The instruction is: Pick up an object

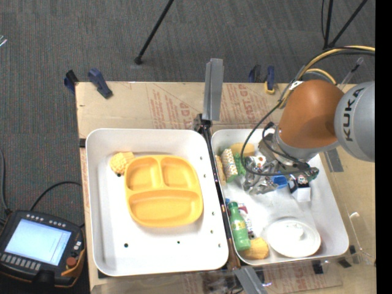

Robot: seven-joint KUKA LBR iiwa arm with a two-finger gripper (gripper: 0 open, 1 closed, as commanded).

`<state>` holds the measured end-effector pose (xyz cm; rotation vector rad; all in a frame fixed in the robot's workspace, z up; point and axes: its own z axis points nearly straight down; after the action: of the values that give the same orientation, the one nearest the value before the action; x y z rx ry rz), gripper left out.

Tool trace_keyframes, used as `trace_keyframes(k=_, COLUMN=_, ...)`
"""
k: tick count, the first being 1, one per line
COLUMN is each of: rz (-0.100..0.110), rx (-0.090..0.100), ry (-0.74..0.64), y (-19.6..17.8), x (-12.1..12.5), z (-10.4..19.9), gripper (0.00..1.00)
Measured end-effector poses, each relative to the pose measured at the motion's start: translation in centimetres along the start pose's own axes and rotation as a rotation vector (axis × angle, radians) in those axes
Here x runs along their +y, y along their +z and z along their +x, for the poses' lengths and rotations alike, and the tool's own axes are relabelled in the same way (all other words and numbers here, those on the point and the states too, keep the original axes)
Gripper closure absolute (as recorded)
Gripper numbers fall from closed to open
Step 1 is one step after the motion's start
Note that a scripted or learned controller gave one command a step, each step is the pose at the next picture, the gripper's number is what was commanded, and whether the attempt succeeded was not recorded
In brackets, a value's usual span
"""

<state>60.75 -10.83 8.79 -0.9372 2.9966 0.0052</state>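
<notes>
Where grey shows, arm [358,118] reads "KUKA".

2 bins on the counter [153,106]: left bin [101,225] holds a divided tray [163,190]; right bin [331,216] holds a bottle [238,225] left of a plate [294,237]

claw [269,179] tips lost in clutter, pendant [40,247] cropped at left edge

Dark grey carpet [92,23] covers the floor around a plywood bench [153,103]. Black tripod legs [158,24] stand on the carpet behind it, blue clamps [99,82] grip its far edge, and a teach pendant [40,247] lies lower left
</notes>
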Motion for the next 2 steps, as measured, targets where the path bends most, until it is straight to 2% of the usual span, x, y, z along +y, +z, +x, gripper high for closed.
trace_keyframes(k=1, rz=0.0, rx=0.002, ry=-0.064, y=0.0, x=-0.7, z=3.8, gripper=0.0)
trace_keyframes(k=2, rz=0.0, rx=-0.001, ry=-0.032, y=0.0, x=1.5, z=-0.8, gripper=0.0)
